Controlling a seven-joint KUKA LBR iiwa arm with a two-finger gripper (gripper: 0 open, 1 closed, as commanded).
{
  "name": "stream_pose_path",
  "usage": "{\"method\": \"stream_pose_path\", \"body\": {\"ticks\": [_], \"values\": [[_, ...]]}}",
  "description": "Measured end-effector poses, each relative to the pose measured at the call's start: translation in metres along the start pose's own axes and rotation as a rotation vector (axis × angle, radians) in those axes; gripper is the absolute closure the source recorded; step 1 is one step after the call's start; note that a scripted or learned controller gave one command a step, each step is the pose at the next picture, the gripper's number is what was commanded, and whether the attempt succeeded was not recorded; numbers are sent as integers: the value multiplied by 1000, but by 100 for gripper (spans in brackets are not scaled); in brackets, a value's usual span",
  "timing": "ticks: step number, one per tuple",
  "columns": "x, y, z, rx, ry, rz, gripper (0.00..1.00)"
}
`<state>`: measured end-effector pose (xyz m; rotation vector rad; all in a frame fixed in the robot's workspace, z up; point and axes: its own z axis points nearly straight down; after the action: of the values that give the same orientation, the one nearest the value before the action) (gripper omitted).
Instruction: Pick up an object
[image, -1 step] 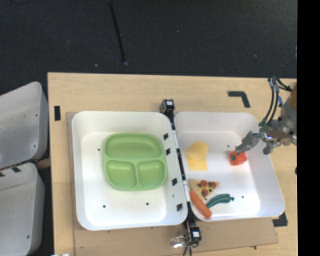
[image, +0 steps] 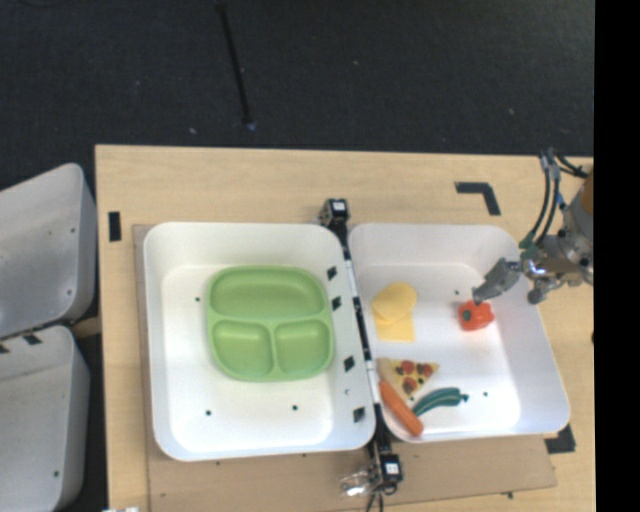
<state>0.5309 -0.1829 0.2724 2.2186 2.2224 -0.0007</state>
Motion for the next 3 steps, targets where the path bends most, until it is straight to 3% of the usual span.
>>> {"method": "stream_pose_path", "body": {"ticks": [3], "values": [[7, -2, 155, 4, 1, 5, 0]]}}
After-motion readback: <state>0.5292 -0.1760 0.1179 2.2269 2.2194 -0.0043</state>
